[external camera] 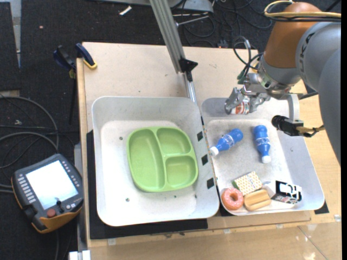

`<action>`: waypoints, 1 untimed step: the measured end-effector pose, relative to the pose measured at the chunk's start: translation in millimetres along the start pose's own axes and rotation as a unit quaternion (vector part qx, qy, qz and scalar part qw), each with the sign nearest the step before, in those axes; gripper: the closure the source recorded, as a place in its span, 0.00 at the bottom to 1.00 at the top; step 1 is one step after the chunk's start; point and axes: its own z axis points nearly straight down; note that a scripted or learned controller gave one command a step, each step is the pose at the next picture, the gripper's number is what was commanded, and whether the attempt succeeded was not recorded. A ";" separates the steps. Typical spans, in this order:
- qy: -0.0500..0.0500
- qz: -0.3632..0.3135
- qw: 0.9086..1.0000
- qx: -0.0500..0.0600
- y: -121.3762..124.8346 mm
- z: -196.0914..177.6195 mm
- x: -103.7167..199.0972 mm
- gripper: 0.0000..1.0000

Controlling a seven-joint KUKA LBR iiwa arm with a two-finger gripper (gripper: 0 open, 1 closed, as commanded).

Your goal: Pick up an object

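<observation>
My gripper (240, 103) hangs over the far edge of the right bin (309, 161), its fingers closed on a small orange-and-white object (242, 108) that sits between them, lifted off the bin floor. Below it in the bin lie two blue bottles, one tilted at the left (227, 141) and one at the right (261, 141). Near the front edge rest a pink donut (233, 199), a tan speckled square block (248, 182), a bread roll (257, 200) and a black-and-white item (287, 191).
The left bin (108, 145) holds a green divided plate (162, 158). A slanted metal pole (171, 34) crosses the bench's back and ends between the bins. A teach pendant (46, 191) lies on the floor at the left.
</observation>
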 end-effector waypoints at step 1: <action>0.001 -0.001 1.000 0.002 1.2 -22.0 0.3 1.00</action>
